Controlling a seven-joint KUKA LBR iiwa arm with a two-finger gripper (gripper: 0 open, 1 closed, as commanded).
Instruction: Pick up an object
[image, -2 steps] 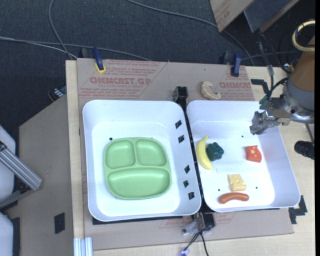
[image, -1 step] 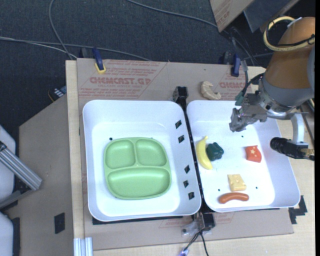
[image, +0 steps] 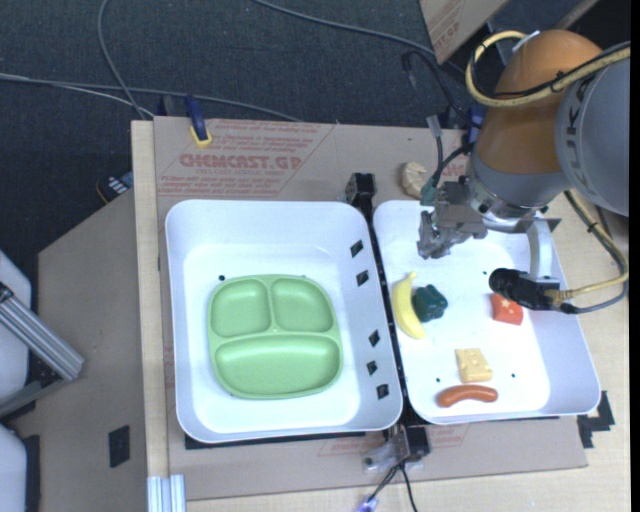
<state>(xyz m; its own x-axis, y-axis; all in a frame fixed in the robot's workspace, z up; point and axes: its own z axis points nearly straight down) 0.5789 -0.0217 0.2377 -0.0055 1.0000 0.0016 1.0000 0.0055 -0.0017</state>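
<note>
The things to be picked lie in the right bin (image: 575, 375): a yellow banana (image: 405, 309) near the bin's left wall, lying lengthwise from far to near, with a dark green piece (image: 431, 302) touching its right side. Further right sits an orange-red block (image: 508, 311), just near of a black part of the arm's gear. Toward the near edge a pale yellow cracker-like square (image: 473, 363) lies flat, and just near of it a reddish sausage (image: 468, 396) lies crosswise. The gripper (image: 436, 243) hangs over the far part of this bin, above bare white floor, far of the banana and green piece and apart from both; nothing shows between its fingers, and from this slant it cannot be told whether they are spread or closed. Behind it rises the grey arm with its orange band (image: 535, 90), trailing cables. The left bin (image: 190, 330) holds a light green divided tray (image: 274, 335) with three compartments. A small beige lump (image: 415, 178) rests on the cardboard bench top just far of the right bin.
</note>
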